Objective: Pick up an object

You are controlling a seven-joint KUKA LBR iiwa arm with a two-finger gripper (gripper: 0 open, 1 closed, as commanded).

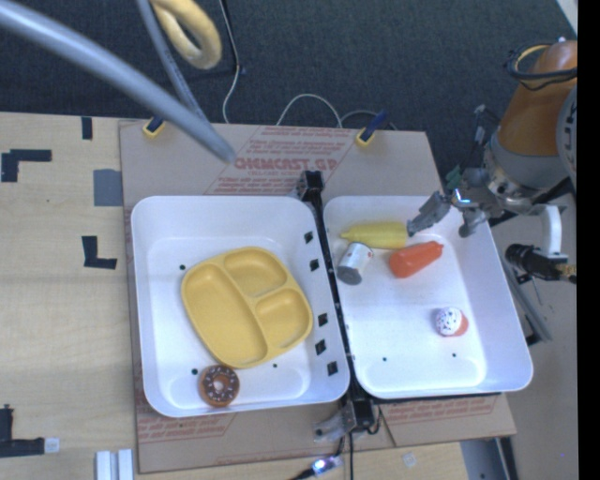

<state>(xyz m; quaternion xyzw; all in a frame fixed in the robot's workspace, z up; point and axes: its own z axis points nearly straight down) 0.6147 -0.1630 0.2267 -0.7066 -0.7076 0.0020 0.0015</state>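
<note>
Two shallow white bins sit side by side before us on a cardboard sheet, the left bin and the right bin. Nearest us in the left bin lies a chocolate doughnut with sprinkles, just beside the near edge of a yellow divided plate, which fills the middle of that bin. Nearest us in the right bin we see a small white ball with red spots, alone toward the right wall. Farther back lies an orange carrot, and left of it a small silver can on its side, close to the divider between the bins. Just beyond both, a yellow corn cob lies crosswise, its right end near the carrot's far end. The gripper hangs over the far right corner of the right bin, with one grey finger reaching toward the cob's right end. We see nothing between its fingers, which appear spread apart. Farthest off, a yellow ring hangs above the dark floor.
</note>
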